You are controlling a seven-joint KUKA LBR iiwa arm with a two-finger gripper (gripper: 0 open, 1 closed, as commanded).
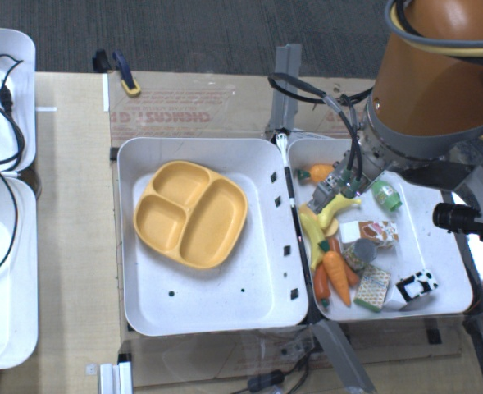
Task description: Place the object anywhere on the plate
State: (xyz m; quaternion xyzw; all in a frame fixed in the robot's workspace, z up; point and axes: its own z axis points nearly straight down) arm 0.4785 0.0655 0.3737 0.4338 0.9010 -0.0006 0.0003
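A yellow plate (pixel 192 213) with three compartments lies in the left white bin (pixel 143 286), toward its upper left. My gripper (pixel 336 189) hangs low over the upper left part of the right bin (pixel 454 294), just above the top end of a yellow banana (pixel 330 214). Whether it touches the banana I cannot tell. Nothing is visibly held. The big orange and grey arm covers the bin's upper right corner.
The right bin also holds carrots (pixel 335 273), a small orange piece (pixel 319 173), a green bottle (pixel 386 195), a red and white box (pixel 379 233), a grey round item (pixel 361 253), a checkered block (pixel 373 288) and a black and white toy (pixel 416 286).
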